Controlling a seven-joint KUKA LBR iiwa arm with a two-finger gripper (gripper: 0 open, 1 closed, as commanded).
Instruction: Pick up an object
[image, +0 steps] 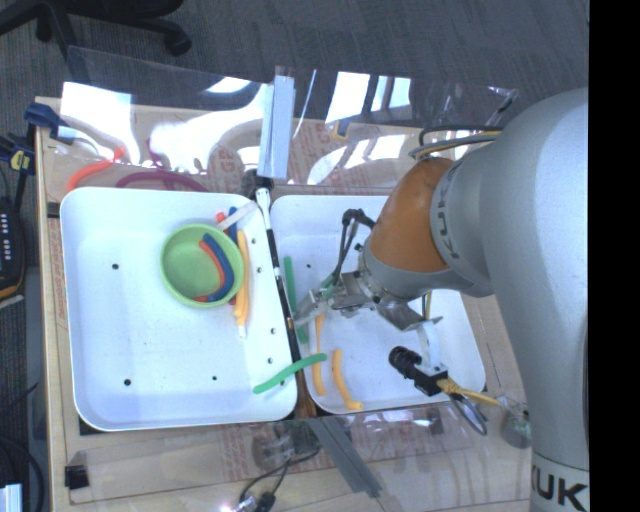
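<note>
The yellow sticks (341, 378), our likeliest object, lie on the floor of the right bin (310, 232), just nearer to us than the gripper (325, 297), side by side and apart from it. They are thin and lie flat, so we judge that a descent landing a little off could close on nothing or shove one stick against the other. A green strip (290, 372), also nearer than the gripper and toward the left bin (130, 330), lies slanted over the rims where the two bins meet. A grasp there could tip it off the edge or jam against the wall. The gripper hangs low over the bin floor amid metal parts and shadow, and we cannot tell whether the claw is apart or together, or whether anything sits in it. A green stick (288, 275) just beside the gripper, along the bin wall, could be caught by mistake. Farther from the gripper, a green bowl (203, 265) holds red and blue pieces we cannot name. The wide arm (520, 200) hides the bin floor behind the gripper.
</note>
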